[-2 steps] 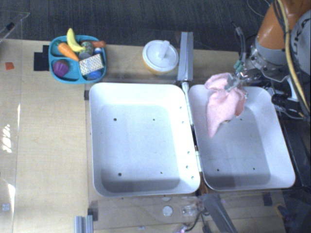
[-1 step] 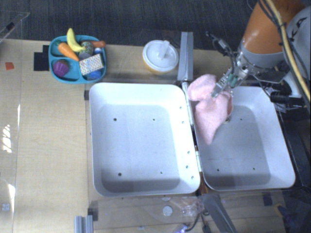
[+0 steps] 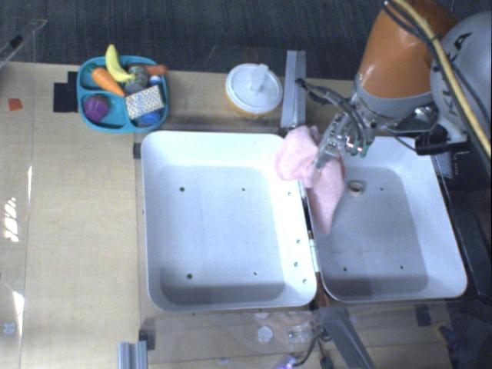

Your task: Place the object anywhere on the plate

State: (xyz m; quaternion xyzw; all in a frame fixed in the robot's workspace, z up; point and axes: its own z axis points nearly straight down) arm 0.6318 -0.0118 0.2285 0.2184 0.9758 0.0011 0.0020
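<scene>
End effector (image 3: 332, 146) pinches pink cloth (image 3: 311, 171) over the seam between left bin (image 3: 223, 221) and right bin (image 3: 392, 237); cloth hangs down. Blue plate (image 3: 123, 91) sits on table (image 3: 69, 229), well apart.

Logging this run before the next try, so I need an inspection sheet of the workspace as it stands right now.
Surface: wooden bench bearing two shallow white bins, left bin and right bin.
Job's things: pink cloth draped over the shared edge between the bins, hanging into the right bin.
Clutter: blue tray of toy food with a banana and carrot; white lidded cup behind the bins.
Grippers: end effector at the cloth's upper right part; grip cannot be judged.
Cables: yellow hose along the arm.
Surroundings: dark floor beyond the bench.
</scene>
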